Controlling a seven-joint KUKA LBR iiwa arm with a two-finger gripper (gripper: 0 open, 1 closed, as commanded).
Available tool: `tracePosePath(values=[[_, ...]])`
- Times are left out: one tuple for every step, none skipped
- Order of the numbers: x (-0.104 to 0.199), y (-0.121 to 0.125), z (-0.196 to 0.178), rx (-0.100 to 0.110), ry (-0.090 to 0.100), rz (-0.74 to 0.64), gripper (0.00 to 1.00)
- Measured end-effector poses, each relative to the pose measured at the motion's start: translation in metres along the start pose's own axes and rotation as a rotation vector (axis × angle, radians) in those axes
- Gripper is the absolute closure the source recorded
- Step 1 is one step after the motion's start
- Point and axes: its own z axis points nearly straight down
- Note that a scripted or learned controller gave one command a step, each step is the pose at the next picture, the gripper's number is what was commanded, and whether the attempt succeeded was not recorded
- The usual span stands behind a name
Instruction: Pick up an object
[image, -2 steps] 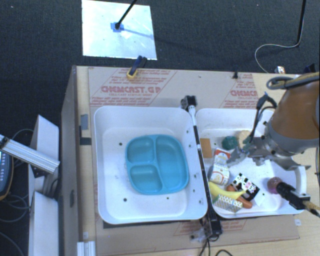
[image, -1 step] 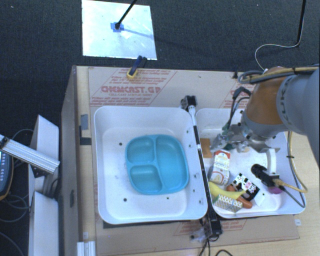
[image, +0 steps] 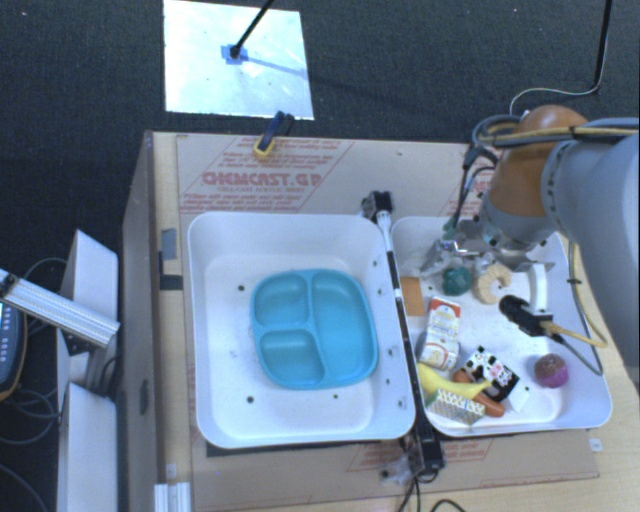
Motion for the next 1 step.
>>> tracePosePath(values=[[-0.012,-0.0058,-0.0029,0.001,0.0,0.003,0.0]])
